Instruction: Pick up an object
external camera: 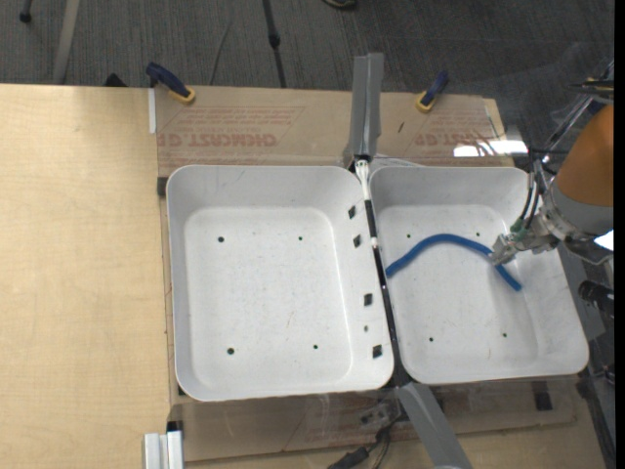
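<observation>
A blue bendy strip (439, 242) lies in the right bin (547, 360). It arcs from near the bin's left wall toward the right, and its short end (510, 279) points down to the right. My gripper (505, 252) reaches in from the right and comes down on the strip at its bend, touching or just above it. The gripper's tip covers the strip there. Behind it, the grey wrist and orange band (591, 164) stand over the bin's right rim.
The left bin (186, 262) sits beside the right one, with black clips (371, 299) along the shared rims. A grey post (366, 106) rises behind the seam. Brown cardboard (244, 125) with two clamps lies behind the bins, and a wooden bench top (78, 262) lies to the left.
</observation>
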You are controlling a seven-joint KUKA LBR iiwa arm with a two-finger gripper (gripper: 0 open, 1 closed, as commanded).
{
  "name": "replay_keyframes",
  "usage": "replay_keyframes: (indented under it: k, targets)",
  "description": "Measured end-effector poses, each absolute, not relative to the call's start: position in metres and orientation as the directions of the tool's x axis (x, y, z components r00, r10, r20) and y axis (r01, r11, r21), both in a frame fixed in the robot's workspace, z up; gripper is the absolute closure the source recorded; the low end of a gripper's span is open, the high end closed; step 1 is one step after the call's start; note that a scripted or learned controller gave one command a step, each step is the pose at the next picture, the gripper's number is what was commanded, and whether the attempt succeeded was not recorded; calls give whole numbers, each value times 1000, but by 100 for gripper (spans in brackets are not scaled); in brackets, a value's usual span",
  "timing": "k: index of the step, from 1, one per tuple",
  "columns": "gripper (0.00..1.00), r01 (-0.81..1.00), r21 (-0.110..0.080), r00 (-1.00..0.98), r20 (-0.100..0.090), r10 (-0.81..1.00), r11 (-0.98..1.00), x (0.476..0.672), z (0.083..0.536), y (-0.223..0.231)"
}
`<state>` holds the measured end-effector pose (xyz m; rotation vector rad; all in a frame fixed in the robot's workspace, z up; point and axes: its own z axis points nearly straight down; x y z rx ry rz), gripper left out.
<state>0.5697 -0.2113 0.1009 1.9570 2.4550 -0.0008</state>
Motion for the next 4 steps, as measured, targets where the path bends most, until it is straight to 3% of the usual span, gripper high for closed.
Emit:
replay_keyframes:
  k: [1, 2, 3, 4]
  targets:
    - [100, 925, 1, -380, -3, 925, 380, 560, 233, -222]
    - [100, 599, 1, -801, -5, 599, 801, 552, 290, -205]
    - [0, 599, 1, -801, -5, 599, 801, 552, 291, -206]
    - [0, 762, 1, -648, -3, 762, 648, 643, 207, -182]
